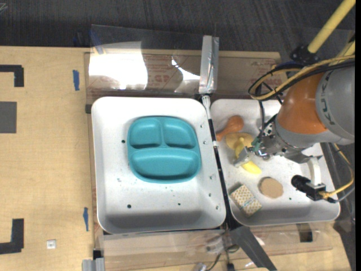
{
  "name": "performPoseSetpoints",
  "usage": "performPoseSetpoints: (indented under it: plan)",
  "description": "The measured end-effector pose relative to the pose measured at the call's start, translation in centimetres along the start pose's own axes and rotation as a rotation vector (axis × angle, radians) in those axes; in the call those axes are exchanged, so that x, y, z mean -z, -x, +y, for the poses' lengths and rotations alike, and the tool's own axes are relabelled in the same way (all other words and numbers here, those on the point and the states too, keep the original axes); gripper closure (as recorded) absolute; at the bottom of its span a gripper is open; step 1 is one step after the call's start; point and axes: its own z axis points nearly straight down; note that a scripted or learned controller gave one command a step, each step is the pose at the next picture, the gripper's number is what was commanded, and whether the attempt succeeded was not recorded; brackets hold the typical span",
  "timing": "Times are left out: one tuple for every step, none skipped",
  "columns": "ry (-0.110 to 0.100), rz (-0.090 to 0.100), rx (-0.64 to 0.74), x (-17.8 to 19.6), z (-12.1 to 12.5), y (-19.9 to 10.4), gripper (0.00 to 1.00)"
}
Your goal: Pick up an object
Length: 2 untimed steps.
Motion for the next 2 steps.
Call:
performPoseSetpoints:
  plan:
    - [0.007,-0.002,-0.001,1.2,0.2,0.1,1.00]
    - [-0.001,0.005,0.010,9.9,3.3,-8.9,1.00]
